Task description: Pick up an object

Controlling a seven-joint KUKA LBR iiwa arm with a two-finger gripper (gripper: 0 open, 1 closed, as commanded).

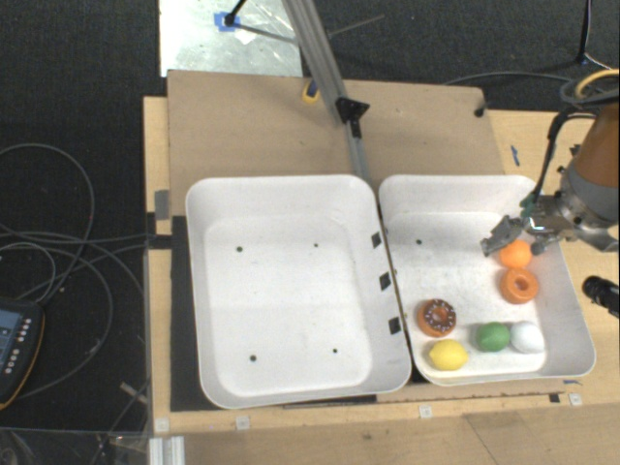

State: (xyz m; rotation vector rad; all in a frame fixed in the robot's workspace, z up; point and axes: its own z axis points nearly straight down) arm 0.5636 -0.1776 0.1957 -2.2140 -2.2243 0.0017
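The front edge of the counter (320, 424) lies nearest, a pale wooden surface carrying two shallow white bins side by side. The left bin (208, 376) shows its bare floor with four small dark dots. The right bin (572, 361) holds all the small objects, gathered toward its front right part.

Along the front of that bin sit a yellow lemon-shaped piece (448, 355), a green ball (492, 336) and a white ball (527, 337), roughly in a row, the green and white ones just beside each other. Behind the lemon is a brown doughnut (438, 317) with pale sprinkles. Farther back and to the right lies an orange ring (520, 285), and just behind it an orange ball (515, 254).

The claw (518, 232) reaches in from the right, its grey metal fingers (501, 233) spread apart and low over the right bin, directly at the orange ball. The ball sits right against the fingertips, but whether it is actually between them cannot be told; nothing is visibly lifted. The arm (596, 172) behind it rises out of frame at the right, with an orange patch near the edge.

A grey pole (315, 42) slants across the back of the counter. Dark cables (58, 260) trail over the dark floor on the left, near a handheld pendant (15, 342).
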